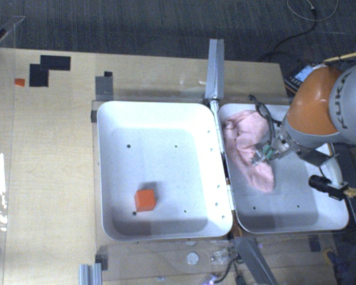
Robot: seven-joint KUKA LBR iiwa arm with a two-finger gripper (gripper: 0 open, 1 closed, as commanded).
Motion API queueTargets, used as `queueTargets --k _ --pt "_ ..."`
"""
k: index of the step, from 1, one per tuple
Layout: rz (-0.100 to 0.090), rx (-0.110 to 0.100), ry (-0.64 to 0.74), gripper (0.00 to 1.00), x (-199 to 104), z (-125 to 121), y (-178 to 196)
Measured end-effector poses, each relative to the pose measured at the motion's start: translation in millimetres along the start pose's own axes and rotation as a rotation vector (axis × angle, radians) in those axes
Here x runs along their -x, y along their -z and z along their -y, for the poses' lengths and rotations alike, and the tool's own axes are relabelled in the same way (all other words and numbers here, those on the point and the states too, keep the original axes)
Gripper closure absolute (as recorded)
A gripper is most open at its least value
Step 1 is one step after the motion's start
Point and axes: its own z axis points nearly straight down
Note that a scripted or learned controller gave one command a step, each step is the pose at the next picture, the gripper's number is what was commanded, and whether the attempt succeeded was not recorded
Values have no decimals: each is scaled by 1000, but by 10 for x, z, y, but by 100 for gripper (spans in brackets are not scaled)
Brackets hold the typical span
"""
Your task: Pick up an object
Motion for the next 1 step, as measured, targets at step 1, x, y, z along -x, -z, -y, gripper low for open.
queueTargets --k 1 --pt "-9 -18 -136 100 -392 -354 814"
